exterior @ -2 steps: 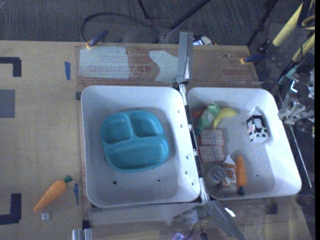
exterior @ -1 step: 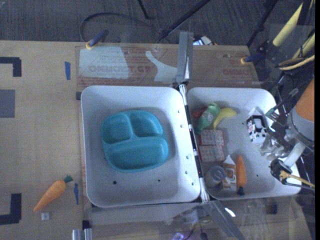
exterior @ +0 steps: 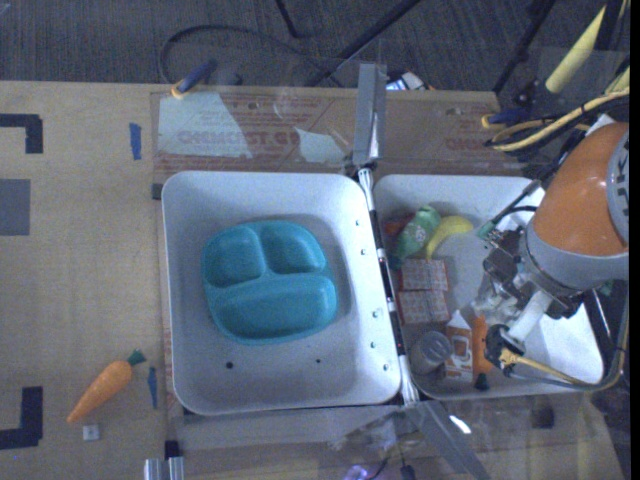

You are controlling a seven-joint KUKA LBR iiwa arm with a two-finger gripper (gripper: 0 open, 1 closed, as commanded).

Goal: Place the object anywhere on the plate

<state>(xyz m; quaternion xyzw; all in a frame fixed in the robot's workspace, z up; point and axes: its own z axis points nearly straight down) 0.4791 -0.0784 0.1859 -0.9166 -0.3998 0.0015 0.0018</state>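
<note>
Clutter is gathered in the right bin (exterior: 572,353), and from where I stand the task's thing must be one of these pieces, though I cannot say which one the program has chosen. I see a green packet (exterior: 418,230) touching a yellow fruit (exterior: 451,229) at the far side, then some printed boxes (exterior: 424,290) along the wall between the two bins, and nearer to me a grey can (exterior: 433,349) just beside a thin orange stick (exterior: 480,338). They lie pressed toward that wall, probably because they were simply dropped there.

The arm (exterior: 585,208) reaches in from the right and bends down over this bin. Its claw (exterior: 492,311) hangs low among the things, near the orange stick and the boxes. Whether the claw is released or clenched I cannot tell (the wrist covers it from this side), and I see nothing that is clearly held in it.

The plate (exterior: 268,280), a blue one with three compartments, lies flat in the middle of the left bin (exterior: 185,203), well apart from the claw, and nothing rests on it. I judge this is the picking step: one thing must first be lifted, then carried over the wall to the plate. Since the pieces touch each other, a neighbour could be pushed or taken by mistake.

A toy carrot (exterior: 100,390) lies outside on the worktop (exterior: 80,268), beside the left bin.
</note>
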